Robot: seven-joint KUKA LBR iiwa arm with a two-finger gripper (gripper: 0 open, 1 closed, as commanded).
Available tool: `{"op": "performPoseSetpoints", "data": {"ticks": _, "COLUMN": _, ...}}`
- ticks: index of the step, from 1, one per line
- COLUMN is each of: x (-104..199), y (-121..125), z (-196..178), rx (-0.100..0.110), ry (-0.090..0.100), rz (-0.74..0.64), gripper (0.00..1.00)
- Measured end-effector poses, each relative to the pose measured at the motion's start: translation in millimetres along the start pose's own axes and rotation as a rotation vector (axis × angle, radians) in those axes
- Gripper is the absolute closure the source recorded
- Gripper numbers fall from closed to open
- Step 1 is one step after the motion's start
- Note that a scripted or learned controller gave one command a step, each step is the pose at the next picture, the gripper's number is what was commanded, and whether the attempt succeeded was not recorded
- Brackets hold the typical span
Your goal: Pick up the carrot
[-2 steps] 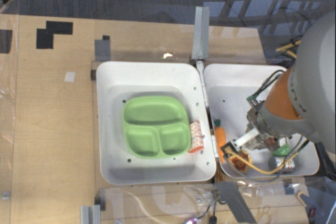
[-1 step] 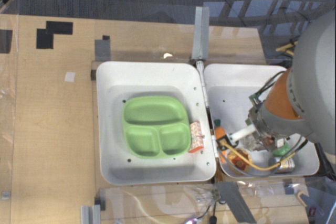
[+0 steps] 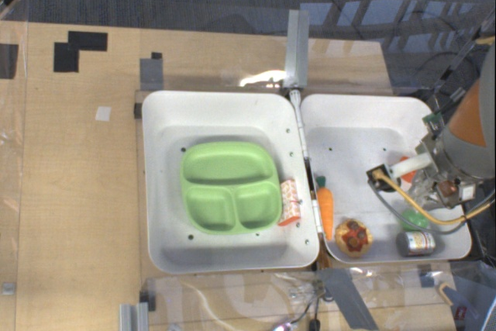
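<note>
The carrot (image 3: 325, 212), orange with a green top, lies lengthwise along the left wall of the right bin (image 3: 349, 116), its green end pointing to the back. My gripper (image 3: 436, 186) hangs over the right side of that same bin, well to the right of the carrot and apart from it. Nothing can be made out held in it.
A round red and yellow item (image 3: 353, 236) sits just right of the carrot's tip. A silver can (image 3: 418, 243) lies at the bin's front right, a small green thing (image 3: 415, 218) behind it. The left bin (image 3: 167, 116) bears a green divided plate (image 3: 230, 186) and a red and white packet (image 3: 289, 202).
</note>
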State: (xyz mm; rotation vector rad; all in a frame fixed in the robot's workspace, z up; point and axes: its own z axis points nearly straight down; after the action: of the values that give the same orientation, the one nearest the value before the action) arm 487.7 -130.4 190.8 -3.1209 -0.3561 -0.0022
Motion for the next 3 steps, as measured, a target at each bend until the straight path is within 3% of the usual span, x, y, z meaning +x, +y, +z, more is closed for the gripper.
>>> {"op": "performPoseSetpoints", "data": {"ticks": 1, "x": -7.3, "y": 27.8, "z": 14.6, "rx": 0.001, "ry": -0.002, "rz": -0.086, "gripper": 1.0}}
{"op": "performPoseSetpoints", "data": {"ticks": 2, "x": 29.7, "y": 84.4, "z": 102.2, "rx": -0.005, "ry": 0.007, "rz": -0.022, "gripper": 1.0}}
{"op": "performPoseSetpoints", "data": {"ticks": 3, "x": 28.4, "y": 84.7, "z": 103.1, "rx": -0.004, "ry": 0.004, "rz": -0.021, "gripper": 0.0}}
